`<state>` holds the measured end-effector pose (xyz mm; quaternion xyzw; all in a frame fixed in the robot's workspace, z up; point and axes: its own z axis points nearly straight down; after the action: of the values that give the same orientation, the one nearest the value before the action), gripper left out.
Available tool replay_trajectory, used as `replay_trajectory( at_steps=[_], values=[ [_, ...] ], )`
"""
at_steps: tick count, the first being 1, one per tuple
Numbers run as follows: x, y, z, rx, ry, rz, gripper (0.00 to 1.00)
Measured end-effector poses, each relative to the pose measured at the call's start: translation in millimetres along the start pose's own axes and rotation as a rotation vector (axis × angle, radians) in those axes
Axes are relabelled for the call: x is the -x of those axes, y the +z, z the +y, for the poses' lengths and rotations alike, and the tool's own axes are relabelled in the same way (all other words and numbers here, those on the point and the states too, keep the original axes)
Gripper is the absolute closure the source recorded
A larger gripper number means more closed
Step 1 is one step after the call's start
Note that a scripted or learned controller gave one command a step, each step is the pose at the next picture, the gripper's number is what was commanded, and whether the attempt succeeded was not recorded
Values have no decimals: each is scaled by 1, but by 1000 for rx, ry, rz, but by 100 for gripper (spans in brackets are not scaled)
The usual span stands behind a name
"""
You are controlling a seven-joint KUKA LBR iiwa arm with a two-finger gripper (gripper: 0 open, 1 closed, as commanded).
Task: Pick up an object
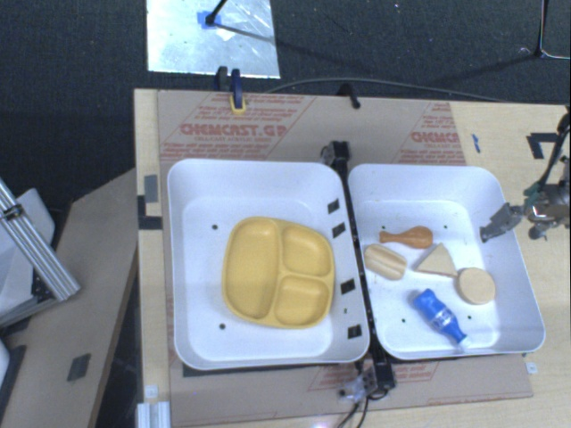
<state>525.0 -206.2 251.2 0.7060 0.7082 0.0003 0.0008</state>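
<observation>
The right bin holds several small things. A brown drumstick-shaped piece lies near its middle, with a tan bread-like piece to its left. Beside them are a pale wedge and a round tan disc. A blue bottle lies near the front wall. My gripper hangs over the bin's right rim, to the right of the drumstick and above the disc, with nothing seen in it.
The left bin holds a yellow divided plate. Black clips join the two bins along the shared wall. A cardboard sheet lies under both bins. A metal rail stands at the far left.
</observation>
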Motion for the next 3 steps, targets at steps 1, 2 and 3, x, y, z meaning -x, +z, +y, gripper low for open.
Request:
replay_trajectory(
  at_steps=[1,2,3],
  values=[
    [-8,45,-1,-3,1,2,0],
    [-3,104,4,-4,2,1,0],
    [-5,147,10,-3,1,1,0]
  ],
)
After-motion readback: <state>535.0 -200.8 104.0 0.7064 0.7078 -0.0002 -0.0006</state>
